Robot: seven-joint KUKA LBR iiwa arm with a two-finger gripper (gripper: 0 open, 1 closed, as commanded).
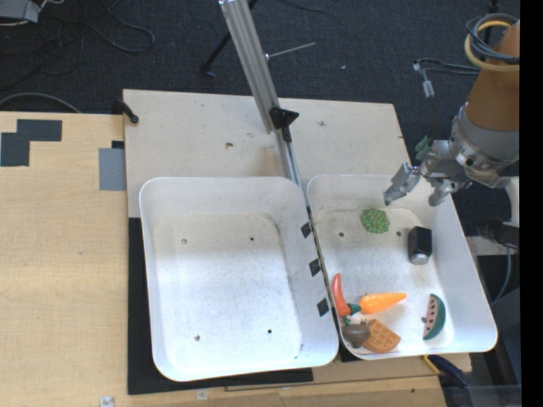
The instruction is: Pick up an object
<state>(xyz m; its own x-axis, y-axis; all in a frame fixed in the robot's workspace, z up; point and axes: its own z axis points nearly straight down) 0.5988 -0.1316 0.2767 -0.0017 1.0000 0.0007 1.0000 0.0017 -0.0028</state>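
Observation:
The right bin holds several toy items: a green bumpy ball, a black block, an orange carrot, a red chili, a watermelon slice, a waffle and a small brown piece. My gripper hangs over the bin's far right corner, above and to the right of the green ball. Its fingers are spread open and nothing sits between them.
The left bin lies beside the right one, with black clips along the shared wall. A slanted metal rail rises behind the bins. Cables lie on the dark floor beyond the bench.

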